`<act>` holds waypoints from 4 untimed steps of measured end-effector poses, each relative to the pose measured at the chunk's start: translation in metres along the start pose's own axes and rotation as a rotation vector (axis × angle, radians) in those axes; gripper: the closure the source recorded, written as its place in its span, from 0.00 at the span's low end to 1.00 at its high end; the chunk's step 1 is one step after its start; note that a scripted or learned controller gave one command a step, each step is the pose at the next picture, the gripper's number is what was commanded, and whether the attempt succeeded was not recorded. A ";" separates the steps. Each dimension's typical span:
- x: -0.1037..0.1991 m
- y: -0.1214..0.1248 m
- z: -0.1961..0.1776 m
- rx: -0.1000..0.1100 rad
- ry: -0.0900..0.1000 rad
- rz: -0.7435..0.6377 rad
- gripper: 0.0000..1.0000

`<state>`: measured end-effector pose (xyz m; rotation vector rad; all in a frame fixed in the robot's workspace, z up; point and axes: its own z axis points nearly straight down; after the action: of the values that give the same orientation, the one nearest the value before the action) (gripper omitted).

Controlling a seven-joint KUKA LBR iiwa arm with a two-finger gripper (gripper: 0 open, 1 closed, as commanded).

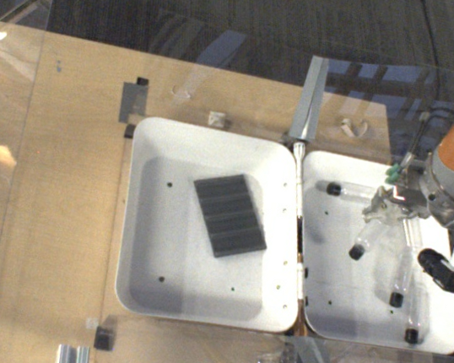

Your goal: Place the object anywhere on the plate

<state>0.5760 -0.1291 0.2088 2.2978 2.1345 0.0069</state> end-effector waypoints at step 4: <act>-0.031 0.080 -0.115 0.005 -0.004 1.286 1.00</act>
<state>0.6526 -0.1657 0.3249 3.1235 0.3302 0.0020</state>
